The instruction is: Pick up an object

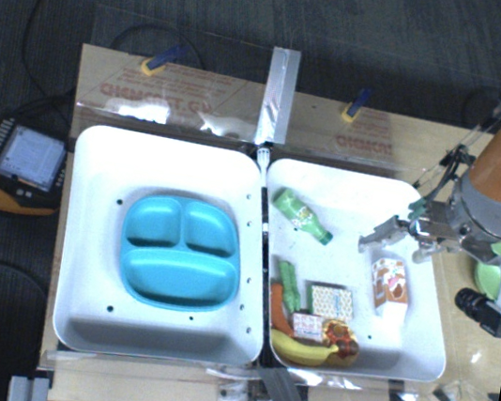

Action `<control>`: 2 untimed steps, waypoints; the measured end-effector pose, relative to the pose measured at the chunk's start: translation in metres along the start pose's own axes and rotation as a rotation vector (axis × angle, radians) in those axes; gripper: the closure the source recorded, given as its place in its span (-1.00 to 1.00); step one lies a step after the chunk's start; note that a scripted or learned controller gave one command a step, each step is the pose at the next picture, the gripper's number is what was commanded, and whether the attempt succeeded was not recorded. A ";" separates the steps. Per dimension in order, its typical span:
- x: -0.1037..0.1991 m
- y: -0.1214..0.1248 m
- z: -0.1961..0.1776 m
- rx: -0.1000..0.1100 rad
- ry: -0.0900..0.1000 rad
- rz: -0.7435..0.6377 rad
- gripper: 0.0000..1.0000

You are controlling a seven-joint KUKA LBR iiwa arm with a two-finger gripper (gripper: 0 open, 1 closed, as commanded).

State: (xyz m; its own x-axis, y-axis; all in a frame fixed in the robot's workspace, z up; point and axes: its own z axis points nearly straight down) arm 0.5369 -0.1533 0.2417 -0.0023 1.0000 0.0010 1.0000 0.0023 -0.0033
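Note:
The right bin (pixel 355 198) holds several objects. A green bottle (pixel 302 215) lies near its back left. A white and red packet (pixel 390 285) lies at the right. Along the front left are a green stick (pixel 288 280), a carrot (pixel 281 310), a patterned box (pixel 331 302), a smaller box (pixel 308 325), a brown item (pixel 342 339) and a banana (pixel 300 350). My gripper (pixel 400 241) hangs over the right side of this bin, just behind the packet. It is open, with nothing between its fingers.
The left bin (pixel 86 215) holds a blue divided plate (pixel 183 250). A metal divider post (pixel 279 95) stands at the back between the bins. A green and white object (pixel 495 274) sits on the bench right of the bins.

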 end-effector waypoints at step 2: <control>-0.061 0.010 0.145 -0.007 0.008 -0.107 -1.00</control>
State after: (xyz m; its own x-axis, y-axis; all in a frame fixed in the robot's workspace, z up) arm 0.5462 -0.2144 0.0964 -0.1088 0.9940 0.0085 0.9941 0.1087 0.0044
